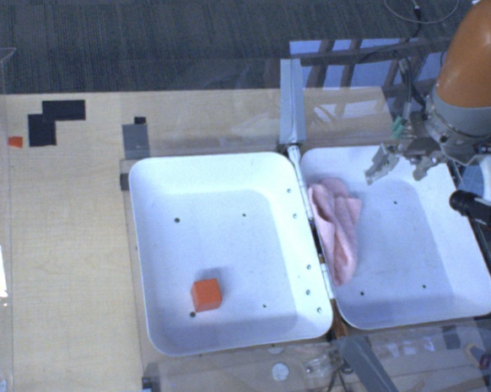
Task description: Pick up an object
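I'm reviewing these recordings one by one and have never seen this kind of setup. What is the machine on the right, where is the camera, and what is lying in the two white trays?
This is a single camera fixed above a bench, looking down at a slant. The grey and orange shape at the right is a robot arm reaching in from that side. At its end is a two-finger gripper, the part meant to pick things up. It hangs over the upper part of the right bin, its fingers spread apart, with nothing between them.

Two shallow white bins sit side by side. The left bin holds a small orange block near its lower left. In the right bin, a crumpled pink cloth lies along the left wall, apart from the gripper.

Nothing has been picked up yet.
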Robot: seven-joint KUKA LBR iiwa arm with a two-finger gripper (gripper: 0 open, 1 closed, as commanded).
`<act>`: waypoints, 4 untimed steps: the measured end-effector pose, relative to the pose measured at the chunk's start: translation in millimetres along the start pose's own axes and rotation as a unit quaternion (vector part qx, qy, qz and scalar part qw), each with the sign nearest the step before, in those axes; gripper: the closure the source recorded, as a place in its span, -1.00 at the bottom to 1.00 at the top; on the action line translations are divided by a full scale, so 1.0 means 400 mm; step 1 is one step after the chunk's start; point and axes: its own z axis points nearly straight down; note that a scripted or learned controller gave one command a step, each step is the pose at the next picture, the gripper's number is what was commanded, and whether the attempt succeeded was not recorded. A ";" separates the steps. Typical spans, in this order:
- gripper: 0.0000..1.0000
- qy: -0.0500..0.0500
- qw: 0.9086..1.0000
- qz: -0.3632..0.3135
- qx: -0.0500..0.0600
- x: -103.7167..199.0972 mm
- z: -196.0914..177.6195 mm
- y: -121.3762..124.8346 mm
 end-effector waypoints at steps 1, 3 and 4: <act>-1.00 0.000 0.997 -0.077 0.000 0.025 0.291 0.078; 1.00 0.000 0.990 -0.141 -0.011 0.041 0.356 0.100; 1.00 0.000 0.986 -0.165 -0.003 0.173 0.154 0.193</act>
